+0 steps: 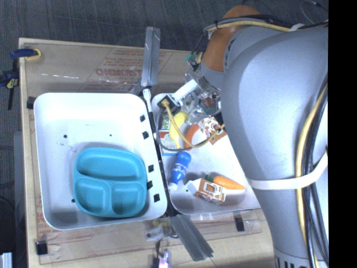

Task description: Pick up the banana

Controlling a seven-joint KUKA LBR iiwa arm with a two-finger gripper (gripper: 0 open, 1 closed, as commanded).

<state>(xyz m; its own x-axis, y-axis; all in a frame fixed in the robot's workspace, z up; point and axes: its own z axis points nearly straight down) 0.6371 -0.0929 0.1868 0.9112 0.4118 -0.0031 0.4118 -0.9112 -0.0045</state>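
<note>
Two white bins (50, 116), one blue tray (110, 181), one banana (178, 128), one blue bottle (179, 168), one carrot (226, 182), two small cartons (210, 191).

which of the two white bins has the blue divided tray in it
The left white bin: the blue three-compartment tray lies there. The right white bin holds the small items.

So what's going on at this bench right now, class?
The grey robot arm reaches in from the right, and its claw is down in the right bin, close to the banana among other toys. Whether it has a grip cannot be told. A carrot and blue bottle lie nearby. The left bin holds a blue divided tray.
</note>
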